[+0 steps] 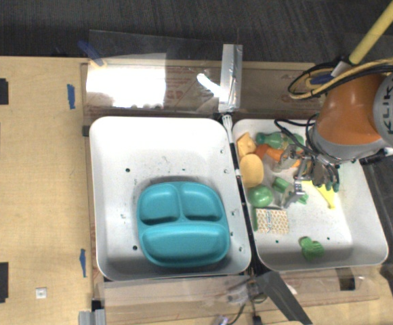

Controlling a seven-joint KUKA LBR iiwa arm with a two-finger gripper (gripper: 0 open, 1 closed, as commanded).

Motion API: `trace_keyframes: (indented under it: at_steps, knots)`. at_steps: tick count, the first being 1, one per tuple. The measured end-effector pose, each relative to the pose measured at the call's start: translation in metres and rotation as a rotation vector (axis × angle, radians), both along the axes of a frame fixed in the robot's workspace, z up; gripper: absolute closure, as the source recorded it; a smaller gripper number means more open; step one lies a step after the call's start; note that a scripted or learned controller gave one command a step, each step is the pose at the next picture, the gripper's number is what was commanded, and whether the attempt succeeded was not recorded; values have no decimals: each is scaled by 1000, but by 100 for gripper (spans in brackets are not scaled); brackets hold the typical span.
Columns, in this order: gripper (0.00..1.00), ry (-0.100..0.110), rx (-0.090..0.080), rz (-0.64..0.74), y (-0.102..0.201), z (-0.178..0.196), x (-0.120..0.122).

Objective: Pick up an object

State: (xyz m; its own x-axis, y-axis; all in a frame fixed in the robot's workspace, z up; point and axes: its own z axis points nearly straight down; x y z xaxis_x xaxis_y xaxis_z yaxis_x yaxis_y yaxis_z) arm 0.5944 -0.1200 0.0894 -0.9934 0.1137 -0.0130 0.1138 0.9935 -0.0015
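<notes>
My gripper (297,185) hangs low inside the right bin (366,242), below the orange wrist band (349,110). Around it lie several toy foods. A yellow-orange lemon-like piece (252,169) and a green pepper (261,196) sit just to its left. An orange carrot (275,152) and a green leafy piece (273,139) lie above it. A yellow banana-like piece (327,193) lies to its right, partly under the arm. I see nothing clearly between the gripper's tips.
A patterned square pad (272,220) and a small green toy (312,247) lie in the right bin's front part. A small yellow piece (245,143) rests by the divider. The left bin (115,154) holds a teal divided tray (182,223). Cables (318,80) trail behind the arm.
</notes>
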Motion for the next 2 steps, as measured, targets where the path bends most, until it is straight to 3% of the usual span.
trace_keyframes:
  at_steps: [1, 2]
  knots:
    - [0, 0, -1, 73, 4, 0, 12]
    - [0, 0, -3, -33, 25, 0, 18]
